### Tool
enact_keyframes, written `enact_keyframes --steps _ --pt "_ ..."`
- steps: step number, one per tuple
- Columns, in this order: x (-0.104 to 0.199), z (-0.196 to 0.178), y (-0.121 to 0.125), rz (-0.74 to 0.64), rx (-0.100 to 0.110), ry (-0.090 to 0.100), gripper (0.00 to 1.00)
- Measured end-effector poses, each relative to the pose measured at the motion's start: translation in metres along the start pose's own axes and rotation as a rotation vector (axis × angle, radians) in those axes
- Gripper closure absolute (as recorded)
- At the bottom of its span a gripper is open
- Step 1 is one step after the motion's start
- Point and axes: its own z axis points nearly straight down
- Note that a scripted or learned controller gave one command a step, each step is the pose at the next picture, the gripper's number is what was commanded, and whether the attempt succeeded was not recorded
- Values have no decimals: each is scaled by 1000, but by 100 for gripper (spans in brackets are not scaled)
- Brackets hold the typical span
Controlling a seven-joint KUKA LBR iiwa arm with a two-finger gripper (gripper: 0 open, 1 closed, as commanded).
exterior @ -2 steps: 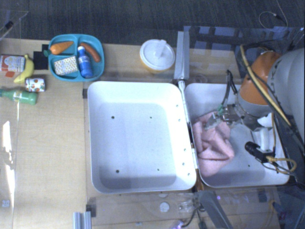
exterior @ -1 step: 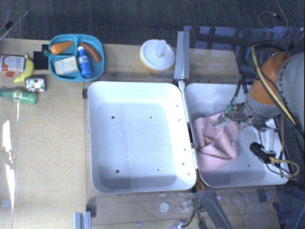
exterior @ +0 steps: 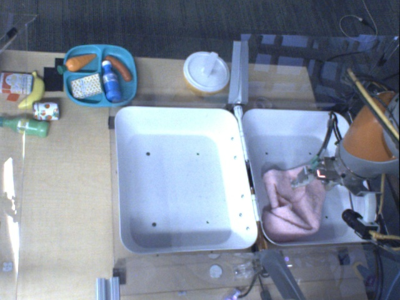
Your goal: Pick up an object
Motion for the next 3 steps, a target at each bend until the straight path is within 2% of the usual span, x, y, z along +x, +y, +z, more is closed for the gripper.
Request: enact_keyframes --steps 1,2,3 --pt "-30 2 47 277 5 3 0" --pt "-29 -10 49 268 -1 -1 100" --pt "-29 -10 49 268 -1 -1 0"
